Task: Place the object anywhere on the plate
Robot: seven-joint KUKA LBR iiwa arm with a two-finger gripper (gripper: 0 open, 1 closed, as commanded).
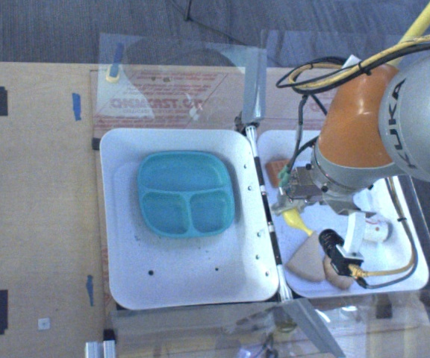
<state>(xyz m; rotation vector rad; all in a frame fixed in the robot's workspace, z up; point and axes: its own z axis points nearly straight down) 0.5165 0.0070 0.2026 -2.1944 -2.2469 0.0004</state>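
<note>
The grey arm (416,118) reaches in from the right, its orange band (353,129) sitting just above the wrist. The hand (298,194) points down and to the left, with cables looping over it.

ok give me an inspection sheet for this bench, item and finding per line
surface: tan bench bearing two white bins, left bin and right bin
job's things: teal divided plate in the left bin, nothing on it
clutter: yellow piece, tan wedge, white item and reddish item in the right bin
grippers: pincer low over the right bin, fingers hidden under the wrist
cables: black loop and yellow hose on the arm
surroundings: blue tape marks, grey floor
</note>
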